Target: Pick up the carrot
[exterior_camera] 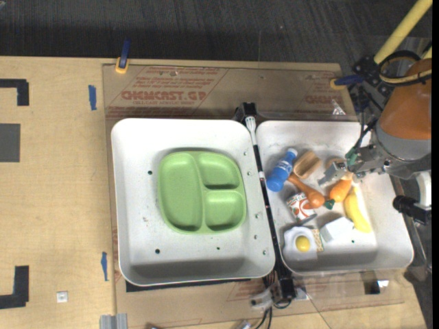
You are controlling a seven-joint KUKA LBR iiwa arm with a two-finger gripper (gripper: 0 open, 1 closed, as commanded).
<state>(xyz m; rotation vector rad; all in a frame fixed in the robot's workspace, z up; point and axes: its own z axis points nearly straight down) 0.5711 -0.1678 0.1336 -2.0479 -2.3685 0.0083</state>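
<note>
The carrot (306,189) is a slim orange piece with a green end. It lies slantwise in the middle of the right bin (392,251), between a blue bottle (280,170) and a small can (300,207). My gripper (336,170) reaches in from the right and hangs low over the bin, a little right of and above the carrot. It is just above a round orange fruit (340,190). Nothing visibly sits in the gripper.
A yellow banana (357,212), a white block (336,229), a yellow-and-white piece (300,241) and a tan roll (307,162) crowd round the carrot. The left bin (134,184) holds a green divided plate (202,190). The grey and orange arm (405,125) stands over the right bin's far right edge.
</note>
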